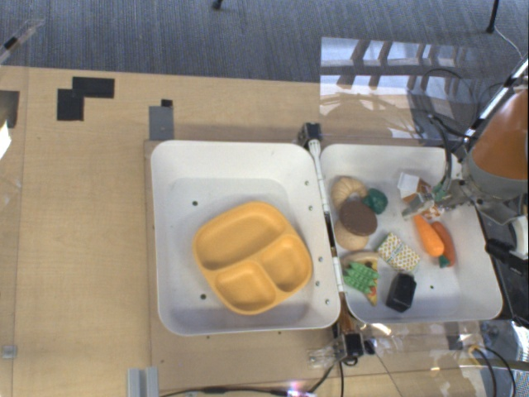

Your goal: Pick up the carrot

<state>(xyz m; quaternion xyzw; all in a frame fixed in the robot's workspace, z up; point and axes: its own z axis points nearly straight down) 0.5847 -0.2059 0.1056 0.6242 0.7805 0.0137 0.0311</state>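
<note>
Carrot (432, 236) lies in the right bin (488, 304), toward its 3 o'clock side, flat on the floor and not lifted. Long axis runs roughly 11-to-5: orange tip up near 11, green stub down near 5 at about the bin's mid-height. Gripper (430, 198) sits just beyond the carrot's upper end, at about 12 from the carrot's middle, close but I can't confirm contact. So carrot is at 6 from the gripper, a short drop-and-shift away. Whether the gripper is spread or closed, cannot tell: too small and cluttered with cable and a white tag-like scrap (407, 182) right beside it. Nothing visibly clamped. Arm (500, 143) comes in from 3, orange band above the wrist. My read: pick not yet made; next move needs a slide toward 6 to centre over the carrot's body, and a wrist yaw so the closing line crosses the 11-to-5 axis instead of running along it. Neighbours: patterned block (398, 252) at 9 from the carrot, near but apart; black block (401, 292) at 7, further off; brown disc (358, 217) well off at 9. Risk: grabbing at the tapered tip, which would likely squirt out.
</note>
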